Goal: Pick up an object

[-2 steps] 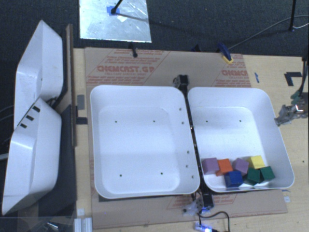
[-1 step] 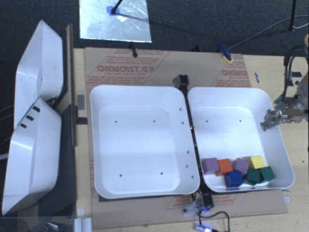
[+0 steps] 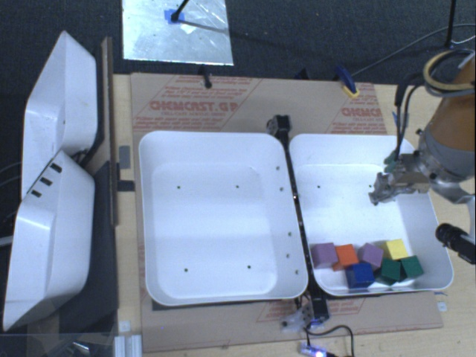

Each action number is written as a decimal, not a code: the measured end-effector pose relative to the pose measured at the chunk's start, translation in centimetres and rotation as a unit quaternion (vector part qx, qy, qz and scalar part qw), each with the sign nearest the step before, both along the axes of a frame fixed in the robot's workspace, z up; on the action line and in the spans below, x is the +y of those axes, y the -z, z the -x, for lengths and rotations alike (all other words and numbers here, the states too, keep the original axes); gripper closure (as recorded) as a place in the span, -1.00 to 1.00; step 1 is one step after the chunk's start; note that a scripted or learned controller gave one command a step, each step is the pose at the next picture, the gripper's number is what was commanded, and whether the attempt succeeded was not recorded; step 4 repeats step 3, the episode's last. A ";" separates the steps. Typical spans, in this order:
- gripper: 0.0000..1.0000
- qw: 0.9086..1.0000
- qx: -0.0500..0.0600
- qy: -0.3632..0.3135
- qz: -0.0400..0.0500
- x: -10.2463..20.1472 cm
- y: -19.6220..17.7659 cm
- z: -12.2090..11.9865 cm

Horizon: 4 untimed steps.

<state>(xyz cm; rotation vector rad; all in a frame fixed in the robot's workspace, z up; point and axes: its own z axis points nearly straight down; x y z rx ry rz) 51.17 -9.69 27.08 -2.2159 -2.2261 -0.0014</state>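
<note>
The desk [image 3: 245, 95], topped with a printed brown cardboard sheet, carries two shallow white plastic bins side by side. The left bin [image 3: 216, 214] and the right bin [image 3: 349, 177] touch along their inner rims. The grey arm with an orange band [image 3: 454, 136] enters from the right and hangs over the right bin's upper right part. Its metal claw [image 3: 383, 188] sits above bare bin floor, well apart from the blocks; whether it is apart or together cannot be told, and nothing is seen in it. Small cubes cluster along the right bin's near wall: two purple blocks [image 3: 323, 254], an orange block [image 3: 346, 256], a blue block [image 3: 360, 274], a yellow block [image 3: 396, 249] and two green blocks [image 3: 390, 271].
</note>
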 end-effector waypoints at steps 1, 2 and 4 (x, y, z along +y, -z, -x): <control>1.00 1.000 0.000 -0.001 0.000 6.2 0.9 0.5; 1.00 1.000 0.000 0.000 0.000 11.7 2.7 0.3; 1.00 1.000 0.000 0.000 0.000 16.4 2.7 1.5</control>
